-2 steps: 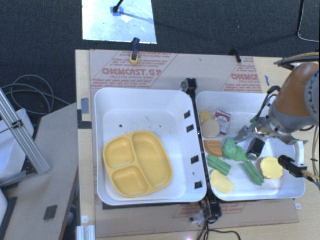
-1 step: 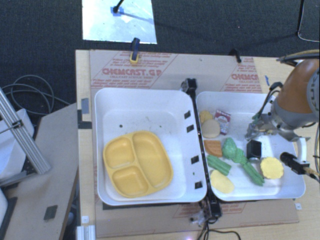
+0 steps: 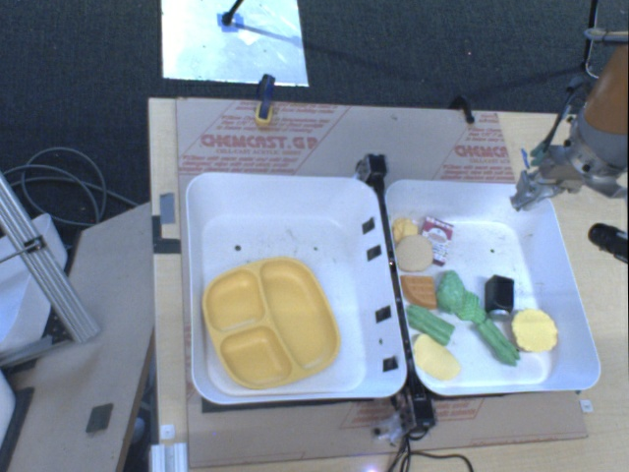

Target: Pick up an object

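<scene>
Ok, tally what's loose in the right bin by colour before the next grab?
Yellow: 3
Green: 3
Tan or orange: 2
Red and white: 1
Black: 1
Total: 10

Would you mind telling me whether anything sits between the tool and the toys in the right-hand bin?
Nothing visible does: the tool hangs over the right bin's far corner, with bare floor between it and the toys.
</scene>
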Tool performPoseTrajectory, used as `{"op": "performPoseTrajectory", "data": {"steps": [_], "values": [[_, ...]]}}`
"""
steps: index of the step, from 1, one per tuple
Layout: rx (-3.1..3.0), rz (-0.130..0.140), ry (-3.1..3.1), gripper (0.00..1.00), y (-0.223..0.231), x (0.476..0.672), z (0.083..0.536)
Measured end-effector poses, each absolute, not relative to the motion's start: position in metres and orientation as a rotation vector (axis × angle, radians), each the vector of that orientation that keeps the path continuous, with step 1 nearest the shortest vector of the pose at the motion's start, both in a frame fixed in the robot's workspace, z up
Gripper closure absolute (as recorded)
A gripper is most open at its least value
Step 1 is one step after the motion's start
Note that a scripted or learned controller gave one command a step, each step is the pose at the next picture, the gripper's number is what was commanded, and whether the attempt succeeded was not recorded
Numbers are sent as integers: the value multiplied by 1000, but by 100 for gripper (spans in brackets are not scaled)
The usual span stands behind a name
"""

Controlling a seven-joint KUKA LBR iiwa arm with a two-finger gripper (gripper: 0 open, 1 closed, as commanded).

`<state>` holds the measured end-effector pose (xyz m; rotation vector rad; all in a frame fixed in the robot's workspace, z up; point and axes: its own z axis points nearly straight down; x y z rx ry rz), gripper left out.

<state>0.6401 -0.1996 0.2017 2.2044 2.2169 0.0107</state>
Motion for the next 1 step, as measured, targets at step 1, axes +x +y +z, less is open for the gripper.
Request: {"op": "performPoseTrajectory", "data": {"steps": [1], "values": [[2212,2,2232,100,-123,650,121]]}}
